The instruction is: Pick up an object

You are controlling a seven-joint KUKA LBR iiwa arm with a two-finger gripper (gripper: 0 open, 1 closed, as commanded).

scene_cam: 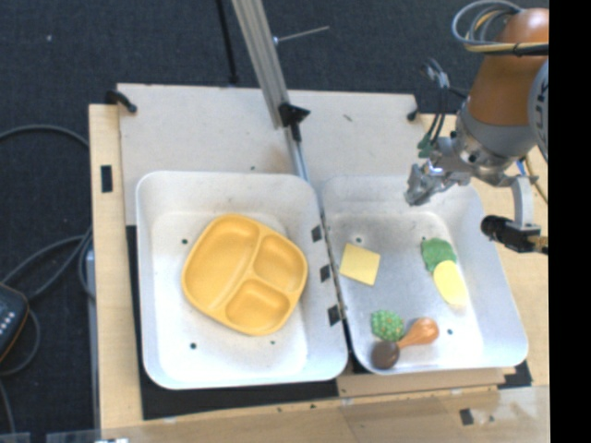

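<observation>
Gripper (423,190) hangs over the right bin's (499,340) far edge, holding nothing; an orange-and-brown drumstick toy (406,340) lies near the front wall, long axis slanting, brown knob end front-left; smooth yellow square (360,265) lies flat nearby.

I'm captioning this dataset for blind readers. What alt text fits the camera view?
A grey and orange robot arm's tool hovers over the far edge of the right bin, which holds a yellow square, green and yellow toy foods and a drumstick. The left bin holds a yellow divided plate.
</observation>
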